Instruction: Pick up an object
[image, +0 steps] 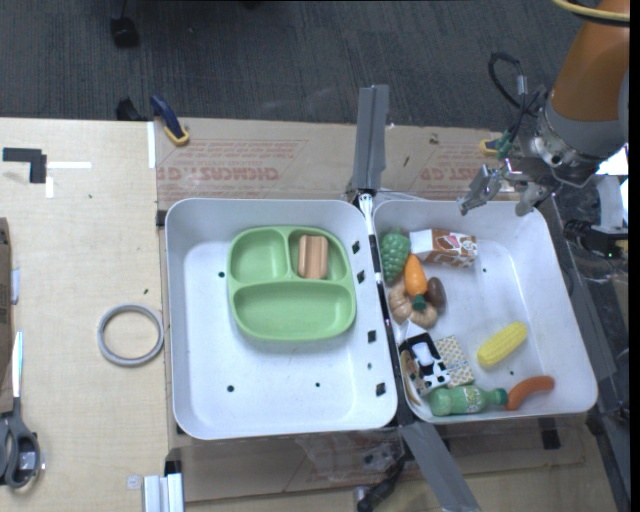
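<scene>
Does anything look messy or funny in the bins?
A bit. In the right bin the toy food is heaped against the left wall, with the carrot lying on top of other pieces. In the left bin, the green tray sits neat, with one piece in a small compartment.

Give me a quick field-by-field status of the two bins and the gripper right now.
gripper: above the far edge of the right bin, fingers apart, nothing between them
left bin: holds a green divided tray
tray contents: a tan block in the far right compartment
right bin: toy food mostly along its left wall
loose items: corn cob, sausage, green bottle, carrot
bench, left of bins: tape ring, scissors
</scene>
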